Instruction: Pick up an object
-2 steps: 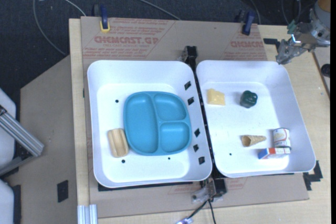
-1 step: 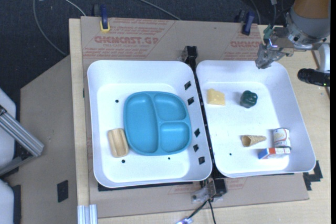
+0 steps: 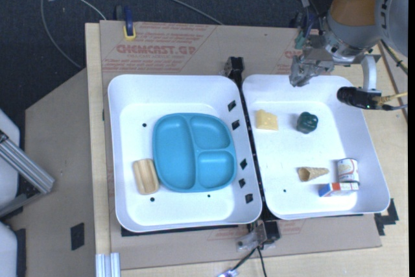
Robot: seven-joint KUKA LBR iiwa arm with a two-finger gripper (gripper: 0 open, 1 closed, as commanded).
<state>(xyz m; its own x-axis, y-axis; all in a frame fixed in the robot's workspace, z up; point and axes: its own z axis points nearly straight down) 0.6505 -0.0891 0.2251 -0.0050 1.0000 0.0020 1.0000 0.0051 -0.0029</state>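
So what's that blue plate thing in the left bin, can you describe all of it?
The blue plate is a divided tray that looks like smooth plastic, light blue, with rounded corners. Raised ridges split it into three compartments: one long section on its left and two smaller ones on its right. Nothing lies in them. It sits flat on the floor of the left bin, turned slightly askew. A tan bread-like piece lies just beside its lower left corner, close to it or maybe touching.

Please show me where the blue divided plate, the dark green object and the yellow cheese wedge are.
blue divided plate (image 3: 193, 152), camera view, on the ridge between its compartments.
dark green object (image 3: 307, 122), camera view, on its middle.
yellow cheese wedge (image 3: 266, 120), camera view, on its top face.
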